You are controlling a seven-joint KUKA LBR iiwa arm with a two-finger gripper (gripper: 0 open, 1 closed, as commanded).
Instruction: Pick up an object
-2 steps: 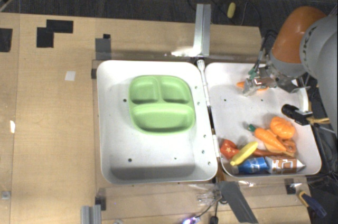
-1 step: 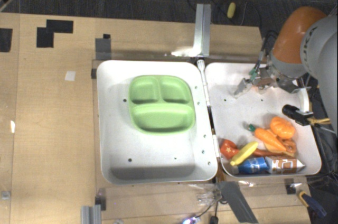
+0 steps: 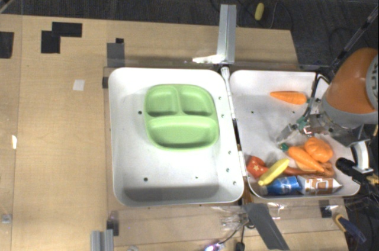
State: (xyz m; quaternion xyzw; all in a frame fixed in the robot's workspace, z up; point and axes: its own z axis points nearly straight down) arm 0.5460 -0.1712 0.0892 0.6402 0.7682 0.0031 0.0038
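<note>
1. White plastic: we see two shallow bins side by side on the wooden bench, the left bin (image 3: pixel 127 125) and the right bin (image 3: pixel 254 90), their inner rims touching along the middle.
2. We note a green divided plate (image 3: pixel 179 115) lying flat in the left bin, three compartments facing up, nothing in them.
3. We see the arm (image 3: pixel 354 87) coming in from the right, its orange band over the right bin's far right side.
4. We place the gripper (image 3: pixel 291 133) low over the right bin's floor, its thin fingers splayed apart with bare white floor between them. It grips nothing.
5. We count one carrot (image 3: pixel 288 97) lying alone near the bin's back wall, well apart from the rest.
6. We see a heap along the front of the right bin: an orange round fruit (image 3: pixel 318 149) just beside the gripper on its right, more orange carrot-like pieces (image 3: pixel 308 161) under and in front of it.
7. We note a red tomato-like item (image 3: pixel 256 166) at the front left of the heap, a yellow banana-shaped piece (image 3: pixel 273 172) tilted against it.
8. We see a blue and brown packet (image 3: pixel 302 186) lying along the front wall, touching the yellow piece.
</note>
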